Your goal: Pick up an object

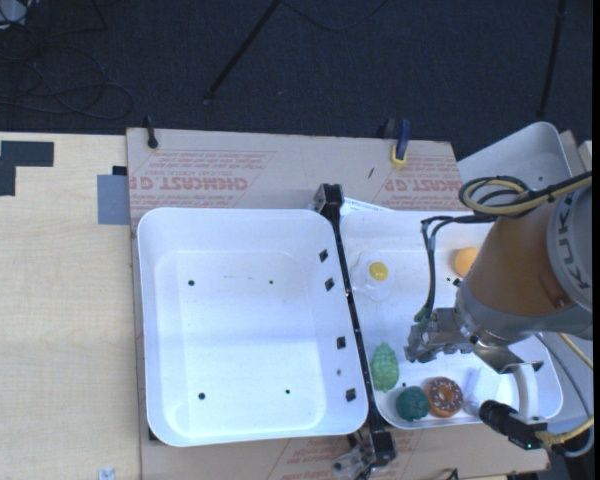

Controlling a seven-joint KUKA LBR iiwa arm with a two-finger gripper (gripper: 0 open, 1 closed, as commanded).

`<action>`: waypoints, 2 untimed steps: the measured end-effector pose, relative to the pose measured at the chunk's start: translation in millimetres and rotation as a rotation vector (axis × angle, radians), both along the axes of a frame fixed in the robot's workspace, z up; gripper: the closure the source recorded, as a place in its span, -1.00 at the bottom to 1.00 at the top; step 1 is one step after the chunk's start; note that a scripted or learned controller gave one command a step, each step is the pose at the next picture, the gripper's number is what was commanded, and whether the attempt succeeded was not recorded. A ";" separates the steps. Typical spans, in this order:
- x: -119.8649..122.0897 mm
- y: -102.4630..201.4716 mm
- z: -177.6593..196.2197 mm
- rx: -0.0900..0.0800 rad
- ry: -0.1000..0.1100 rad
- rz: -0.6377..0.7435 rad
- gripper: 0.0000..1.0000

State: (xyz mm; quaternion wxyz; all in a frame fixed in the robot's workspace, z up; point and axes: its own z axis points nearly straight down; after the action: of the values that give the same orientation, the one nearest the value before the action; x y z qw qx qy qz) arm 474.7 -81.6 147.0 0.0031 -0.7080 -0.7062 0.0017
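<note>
The arm (570, 258) was a thick, rounded grey casting with a broad orange band (515, 263) wrapped around it above the wrist, and part of the maker's name in dark letters showed on the grey shell near the right edge. Black cables (490, 196) looped over the top of the orange section and ran down its left side. Below the band sat a grey metal gripper (435, 340) of blocky, mechanical parts.

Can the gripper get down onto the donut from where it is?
Probably yes. The gripper hangs just above the donut, nothing between them, though the teal ball touching its left side may crowd a finger.
</note>
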 end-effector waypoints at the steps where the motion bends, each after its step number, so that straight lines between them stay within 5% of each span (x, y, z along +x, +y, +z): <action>1: -0.1 -0.3 -0.4 0.000 0.000 -0.003 -1.00; 2: -1.0 -73.7 -38.9 -0.003 -0.001 -0.003 -1.00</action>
State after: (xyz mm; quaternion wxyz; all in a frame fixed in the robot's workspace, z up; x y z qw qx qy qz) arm 473.7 -155.4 108.1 0.0018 -0.7089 -0.7053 0.0026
